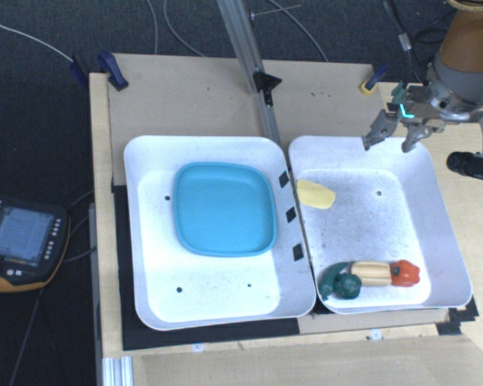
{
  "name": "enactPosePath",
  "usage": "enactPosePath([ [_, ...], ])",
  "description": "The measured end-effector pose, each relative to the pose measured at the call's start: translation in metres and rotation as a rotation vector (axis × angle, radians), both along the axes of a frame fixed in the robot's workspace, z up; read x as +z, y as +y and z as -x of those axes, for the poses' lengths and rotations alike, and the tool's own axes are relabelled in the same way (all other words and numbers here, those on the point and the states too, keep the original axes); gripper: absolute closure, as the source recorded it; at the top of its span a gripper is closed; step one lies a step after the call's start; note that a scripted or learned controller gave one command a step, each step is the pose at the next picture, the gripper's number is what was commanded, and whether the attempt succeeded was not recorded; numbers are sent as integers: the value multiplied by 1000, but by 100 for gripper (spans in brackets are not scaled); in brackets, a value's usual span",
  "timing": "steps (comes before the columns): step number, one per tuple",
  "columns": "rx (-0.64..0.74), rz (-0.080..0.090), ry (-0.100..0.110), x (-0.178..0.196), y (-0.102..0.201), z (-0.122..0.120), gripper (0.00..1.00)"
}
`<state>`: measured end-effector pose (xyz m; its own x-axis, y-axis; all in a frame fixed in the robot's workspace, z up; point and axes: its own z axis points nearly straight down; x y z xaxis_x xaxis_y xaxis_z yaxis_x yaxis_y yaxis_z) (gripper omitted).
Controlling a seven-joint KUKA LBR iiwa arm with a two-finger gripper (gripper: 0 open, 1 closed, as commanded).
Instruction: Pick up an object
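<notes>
At the near edge of the right bin [443, 215] three small things lie in a row, touching or almost so: a dark green lump [339, 283] on the left, a tan roll-shaped piece [370, 273] in the middle and a red piece [405, 273] on the right. They look like toy food, so I judge them light and fairly stiff, with smooth skins that could slip; the tan piece, being long and narrow, seems the easiest to take across its short side, though its neighbours crowd both ends and the bin wall sits just behind. Farther back, near the left wall of the same bin, a pale yellow piece [315, 194] lies alone, well apart from the others. It looks flat, light and perhaps soft, and its open surroundings make it the simpler target, pinched across its narrow width. In the left bin [145, 215] a blue plate [224, 208] rests flat; it is broad, shallow and probably rigid, with only its rim to hold, a poor fit for two fingers. At the far right corner of the right bin the gripper [394, 135] hovers over the rim with its fingers apart and nothing between them. On the floor to the left lies a handheld control unit [20, 240]; its screen is too small to read, and no other writing or brand can be made out.
</notes>
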<state>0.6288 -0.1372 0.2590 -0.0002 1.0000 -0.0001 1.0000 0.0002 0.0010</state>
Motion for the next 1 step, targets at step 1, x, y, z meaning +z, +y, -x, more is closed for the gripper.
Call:
enactPosePath([
  [1, 0, 0, 0, 0, 0, 0, 0],
])
